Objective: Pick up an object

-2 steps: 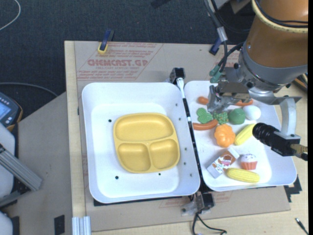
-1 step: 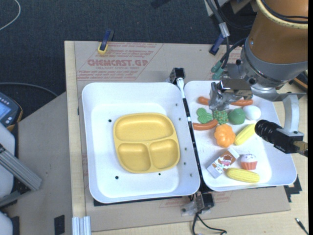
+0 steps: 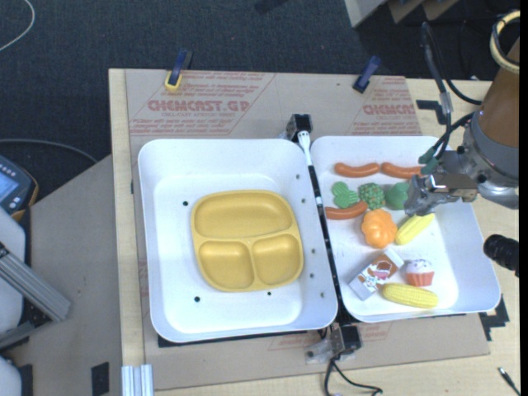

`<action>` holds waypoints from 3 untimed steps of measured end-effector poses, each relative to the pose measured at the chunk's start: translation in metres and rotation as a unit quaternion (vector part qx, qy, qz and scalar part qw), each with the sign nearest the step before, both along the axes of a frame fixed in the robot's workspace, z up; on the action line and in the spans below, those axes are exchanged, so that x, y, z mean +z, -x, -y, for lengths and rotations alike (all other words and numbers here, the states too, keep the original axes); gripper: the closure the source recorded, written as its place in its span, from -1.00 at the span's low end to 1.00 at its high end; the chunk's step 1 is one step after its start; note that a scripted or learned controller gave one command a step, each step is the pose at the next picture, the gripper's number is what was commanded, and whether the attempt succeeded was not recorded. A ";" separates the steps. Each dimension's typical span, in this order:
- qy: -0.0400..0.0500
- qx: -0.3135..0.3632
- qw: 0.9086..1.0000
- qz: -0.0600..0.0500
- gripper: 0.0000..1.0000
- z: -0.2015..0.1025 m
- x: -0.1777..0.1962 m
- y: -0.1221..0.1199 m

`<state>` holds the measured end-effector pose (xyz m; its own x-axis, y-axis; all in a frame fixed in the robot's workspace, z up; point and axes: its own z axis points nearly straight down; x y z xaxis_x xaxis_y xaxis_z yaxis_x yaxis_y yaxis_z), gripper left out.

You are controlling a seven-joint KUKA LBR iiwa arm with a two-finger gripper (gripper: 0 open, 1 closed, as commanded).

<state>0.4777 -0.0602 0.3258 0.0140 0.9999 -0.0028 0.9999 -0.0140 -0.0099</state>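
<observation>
The desk point(image 3: 247, 97) you see carries two white bins side by side. The left bin point(image 3: 165, 246) holds a yellow divided tray point(image 3: 246, 239). The right bin point(image 3: 474, 254) holds toy food: two sausages point(image 3: 357, 170) along the far side, a third sausage point(image 3: 345, 212), green vegetables point(image 3: 371, 195), an orange fruit point(image 3: 379, 228), a corn cob point(image 3: 410, 295), a small carton point(image 3: 373, 277) and a cupcake point(image 3: 419, 272). The end effector point(image 3: 427, 195) hangs low over a yellow piece point(image 3: 413, 228), just beside the green vegetables; you cannot tell whether it is released or clenched.
</observation>
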 end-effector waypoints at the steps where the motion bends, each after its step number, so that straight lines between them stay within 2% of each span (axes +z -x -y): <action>1: -0.001 0.007 1.000 0.007 1.00 -0.007 0.015 -0.002; 2: 0.000 0.007 1.000 0.008 1.00 -0.007 0.025 -0.003; 3: -0.003 0.012 1.000 0.009 1.00 -0.087 0.087 -0.002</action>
